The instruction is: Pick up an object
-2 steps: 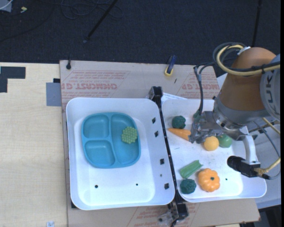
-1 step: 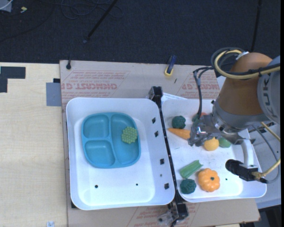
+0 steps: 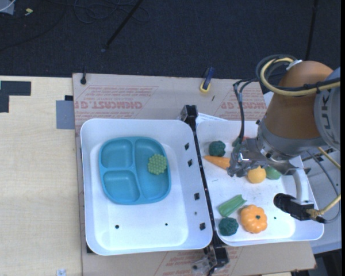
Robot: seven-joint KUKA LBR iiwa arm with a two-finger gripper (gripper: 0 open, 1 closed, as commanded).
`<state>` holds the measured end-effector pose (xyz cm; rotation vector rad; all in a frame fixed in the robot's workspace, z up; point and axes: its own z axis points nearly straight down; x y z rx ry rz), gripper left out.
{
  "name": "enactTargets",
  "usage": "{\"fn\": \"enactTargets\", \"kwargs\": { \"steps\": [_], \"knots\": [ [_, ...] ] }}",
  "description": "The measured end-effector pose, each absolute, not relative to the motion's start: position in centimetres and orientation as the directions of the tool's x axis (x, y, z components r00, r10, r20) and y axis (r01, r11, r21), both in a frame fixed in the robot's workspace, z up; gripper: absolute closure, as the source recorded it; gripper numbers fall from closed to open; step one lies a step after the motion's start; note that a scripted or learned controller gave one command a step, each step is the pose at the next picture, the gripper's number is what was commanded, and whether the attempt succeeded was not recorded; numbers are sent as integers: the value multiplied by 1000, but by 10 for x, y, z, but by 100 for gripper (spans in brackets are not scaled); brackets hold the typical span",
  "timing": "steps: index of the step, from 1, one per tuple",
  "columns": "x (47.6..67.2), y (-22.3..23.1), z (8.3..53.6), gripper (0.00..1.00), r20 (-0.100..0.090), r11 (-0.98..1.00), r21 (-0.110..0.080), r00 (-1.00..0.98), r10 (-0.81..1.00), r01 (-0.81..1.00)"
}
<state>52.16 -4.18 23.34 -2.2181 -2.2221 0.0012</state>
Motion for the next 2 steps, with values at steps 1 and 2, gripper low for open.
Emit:
{"fn": "enactTargets", "kwargs": {
  "steps": [1,2],
  "knots": [
    [513,-51,228,100,0,-1,-5,1,1000,1000],
    [532,-48,221,100,1,1,-3,-1,1000,1000]
  ]
}}
